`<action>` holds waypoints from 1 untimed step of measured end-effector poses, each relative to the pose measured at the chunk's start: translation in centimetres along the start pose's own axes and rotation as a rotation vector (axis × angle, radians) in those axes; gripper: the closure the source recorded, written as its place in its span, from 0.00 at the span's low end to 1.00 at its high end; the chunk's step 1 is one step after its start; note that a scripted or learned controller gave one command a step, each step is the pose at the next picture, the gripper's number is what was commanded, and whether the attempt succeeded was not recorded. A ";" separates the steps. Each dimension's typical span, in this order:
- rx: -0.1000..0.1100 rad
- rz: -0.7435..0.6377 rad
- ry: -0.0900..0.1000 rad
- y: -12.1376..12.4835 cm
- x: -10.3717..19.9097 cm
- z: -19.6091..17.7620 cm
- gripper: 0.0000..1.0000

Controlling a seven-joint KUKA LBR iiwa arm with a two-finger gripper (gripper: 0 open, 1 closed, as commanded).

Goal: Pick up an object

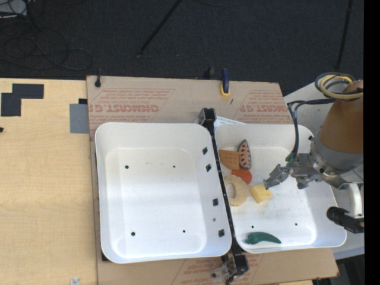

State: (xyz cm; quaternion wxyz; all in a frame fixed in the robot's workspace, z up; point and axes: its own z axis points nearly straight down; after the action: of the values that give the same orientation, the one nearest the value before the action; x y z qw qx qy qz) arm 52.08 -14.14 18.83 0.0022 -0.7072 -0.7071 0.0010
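Cardboard (148, 100) under the white bins (154, 189) reads "CHEMCAST GP", printed upside down.

Bench (41, 177): light wood-grain top w/ dark patches at upper left. Flat brown cardboard sheet w/ red print (178, 100) lies on it, held at far edge by a blue-and-yellow clamp (225, 83). Two shallow white plastic bins sit side by side on the cardboard, touching along a black centre joint: left bin (104, 189), right bin (297, 233).
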 end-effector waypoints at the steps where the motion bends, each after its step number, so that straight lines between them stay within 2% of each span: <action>1: -0.002 -0.001 -0.002 -1.2 3.8 10.4 0.00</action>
State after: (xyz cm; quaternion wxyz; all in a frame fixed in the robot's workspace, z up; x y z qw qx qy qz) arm 50.80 -10.36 8.44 0.0008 -0.7066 -0.7076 0.0007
